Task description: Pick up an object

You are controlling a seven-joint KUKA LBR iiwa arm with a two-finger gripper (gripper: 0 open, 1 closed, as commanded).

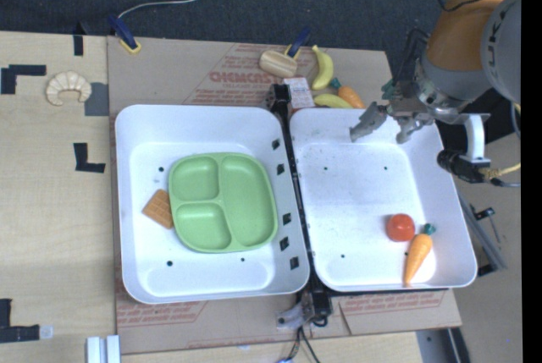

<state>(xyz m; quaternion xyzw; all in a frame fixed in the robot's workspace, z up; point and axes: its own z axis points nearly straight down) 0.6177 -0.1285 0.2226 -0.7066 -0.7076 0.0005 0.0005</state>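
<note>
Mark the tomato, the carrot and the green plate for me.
tomato [400, 227]: camera view, middle of its red body.
carrot [417, 255]: camera view, middle of its orange body.
green plate [223, 202]: camera view, central ridge between its compartments.

Open, empty hand [389, 125] above right bin [356, 184]; tomato [400, 227], carrot [417, 256] inside.

Arm [474, 31], upper right of frame: grey casing, broad orange band above wrist. Black cables loop over the top. Dark metal claw [386, 126], two angular grey fingers [366, 126].
</note>
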